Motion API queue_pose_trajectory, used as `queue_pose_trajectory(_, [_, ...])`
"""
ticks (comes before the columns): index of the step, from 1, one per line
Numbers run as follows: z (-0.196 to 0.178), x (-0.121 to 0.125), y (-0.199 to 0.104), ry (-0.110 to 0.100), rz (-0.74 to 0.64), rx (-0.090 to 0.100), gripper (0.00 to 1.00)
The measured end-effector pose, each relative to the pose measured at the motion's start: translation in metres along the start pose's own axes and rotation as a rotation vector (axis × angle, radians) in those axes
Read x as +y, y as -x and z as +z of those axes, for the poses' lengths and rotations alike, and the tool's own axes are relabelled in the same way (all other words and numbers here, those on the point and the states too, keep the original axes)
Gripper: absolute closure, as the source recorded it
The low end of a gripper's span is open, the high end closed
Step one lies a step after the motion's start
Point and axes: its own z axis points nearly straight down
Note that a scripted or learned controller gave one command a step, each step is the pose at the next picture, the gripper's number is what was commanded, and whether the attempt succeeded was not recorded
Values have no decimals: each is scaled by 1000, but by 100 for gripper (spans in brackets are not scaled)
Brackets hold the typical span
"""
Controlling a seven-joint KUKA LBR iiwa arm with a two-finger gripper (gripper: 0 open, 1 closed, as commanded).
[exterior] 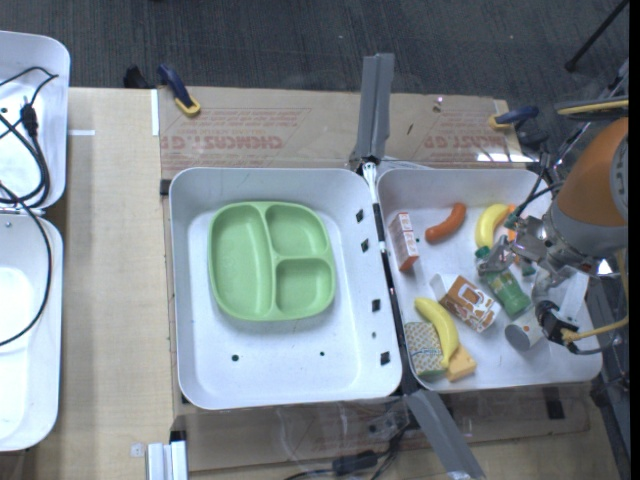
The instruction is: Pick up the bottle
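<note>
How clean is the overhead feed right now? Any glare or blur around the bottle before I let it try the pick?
Camera view: even, soft lighting with faint shadows. The white right bin is bright but not blown out. The green bottle is small and slightly soft, part-hidden under the pincer, so its outline is hard to trace. The green tray in the left bin reads crisp, without glare.

The wooden bench (pixel 110 268) carries two shallow white bins side by side. The left bin (pixel 190 368) and the right bin (pixel 440 183) touch along the middle, where a grey divider bar (pixel 377 98) stands betw. them. Under the bins' far side lies a flat brown cardboard sheet (pixel 270 128) w/ red print. A blue-and-yellow clamp (pixel 178 90) sits at the sheet's far left corner, another clamp (pixel 515 117) at the far right. White tubs (pixel 30 338) w/ black cables rest at the bench's left edge.
</note>
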Motion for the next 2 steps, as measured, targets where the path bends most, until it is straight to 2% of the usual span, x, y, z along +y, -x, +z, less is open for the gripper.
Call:
queue_pose_trajectory(1, [-7,0,0,-4,-2,-2,100])
queue_pose_trajectory(2, [-128,-22,-48,-1,204,-2,100])
